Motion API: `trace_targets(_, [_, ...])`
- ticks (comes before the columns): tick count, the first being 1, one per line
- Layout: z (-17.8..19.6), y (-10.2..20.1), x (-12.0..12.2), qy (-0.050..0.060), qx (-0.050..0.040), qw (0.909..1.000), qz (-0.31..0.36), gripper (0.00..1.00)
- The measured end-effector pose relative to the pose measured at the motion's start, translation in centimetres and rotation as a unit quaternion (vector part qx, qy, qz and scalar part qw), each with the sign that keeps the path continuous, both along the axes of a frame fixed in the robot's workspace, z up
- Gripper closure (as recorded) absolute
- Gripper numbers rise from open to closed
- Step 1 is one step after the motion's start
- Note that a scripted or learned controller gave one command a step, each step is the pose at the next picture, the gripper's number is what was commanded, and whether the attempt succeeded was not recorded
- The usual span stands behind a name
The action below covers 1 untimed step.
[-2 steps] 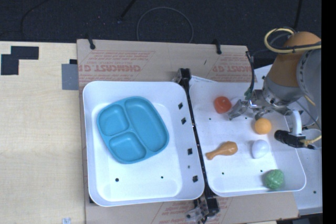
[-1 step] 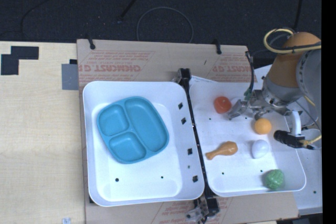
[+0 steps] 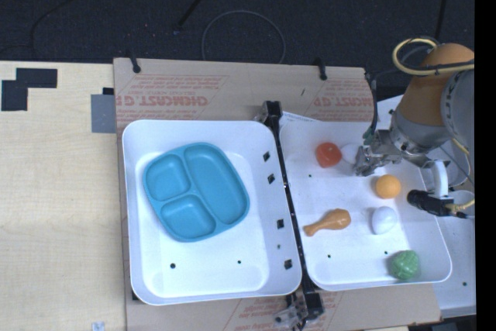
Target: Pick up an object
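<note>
1. The two-finger metal gripper (image 3: 370, 160) hangs low at the right white bin's (image 3: 341, 275) far edge; whether it is wide or narrow, I cannot tell.
2. It sits between the round red ball (image 3: 328, 154) and the small orange ball (image 3: 387, 186), holding neither.
3. Risk: a round toy could roll off the closing tips, or they could close beside it.

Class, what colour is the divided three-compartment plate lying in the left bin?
Light blue: the divided plastic plate shows best in the camera view.
</note>
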<state>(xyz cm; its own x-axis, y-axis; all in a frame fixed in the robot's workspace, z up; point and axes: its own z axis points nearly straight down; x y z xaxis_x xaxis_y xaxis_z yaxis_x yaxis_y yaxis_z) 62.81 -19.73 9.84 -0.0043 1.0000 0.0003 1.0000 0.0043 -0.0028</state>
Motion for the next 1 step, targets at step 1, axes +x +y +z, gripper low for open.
trace_targets(1, [4.25, -0.2, 0.02, -0.003, -0.0006, 1.0, -0.001, 1.0])
